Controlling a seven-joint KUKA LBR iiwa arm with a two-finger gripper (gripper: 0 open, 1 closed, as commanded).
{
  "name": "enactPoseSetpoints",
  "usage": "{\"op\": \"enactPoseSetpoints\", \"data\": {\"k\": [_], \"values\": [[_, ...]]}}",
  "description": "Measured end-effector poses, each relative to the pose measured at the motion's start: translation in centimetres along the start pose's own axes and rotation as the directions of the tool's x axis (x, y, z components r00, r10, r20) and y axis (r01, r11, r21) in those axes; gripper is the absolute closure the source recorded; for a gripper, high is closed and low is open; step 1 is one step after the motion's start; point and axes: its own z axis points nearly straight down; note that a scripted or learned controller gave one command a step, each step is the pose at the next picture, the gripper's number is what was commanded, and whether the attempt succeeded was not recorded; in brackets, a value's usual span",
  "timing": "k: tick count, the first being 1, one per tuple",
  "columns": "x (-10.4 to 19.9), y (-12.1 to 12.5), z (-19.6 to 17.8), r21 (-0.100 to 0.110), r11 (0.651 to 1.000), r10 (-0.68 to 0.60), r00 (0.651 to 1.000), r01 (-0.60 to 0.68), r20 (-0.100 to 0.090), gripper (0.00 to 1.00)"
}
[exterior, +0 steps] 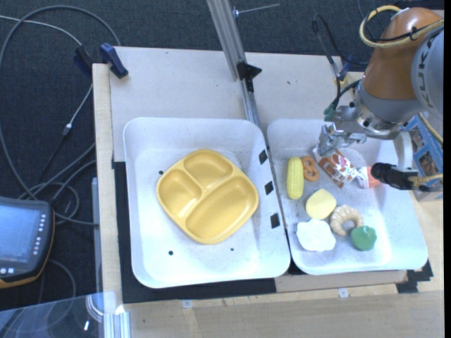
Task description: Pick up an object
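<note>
Camera view: two-finger metal gripper low over right white bin, tips just beside red-and-white crinkled snack packet and small brown pretzel; finger spread impossible to tell; nothing visibly held.

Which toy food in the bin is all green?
The round green toy, at the right bin's near edge beside the curled shrimp. The corn and the yellow piece are yellow.

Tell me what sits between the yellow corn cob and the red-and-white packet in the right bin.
A small brown pretzel lies between the corn cob and the red-and-white packet, seen in the camera view.
</note>
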Motion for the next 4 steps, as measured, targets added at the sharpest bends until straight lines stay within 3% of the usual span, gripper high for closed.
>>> {"op": "enactPoseSetpoints", "data": {"k": [2,4], "values": [[-0.7,0.1,-9.2,-0.001,1.0,0.0,1.0,0.0,0.0,1.0],[10.5,-3.3,-6.2,0.011,1.0,-0.006,1.0,0.006,-0.004,1.0]]}}
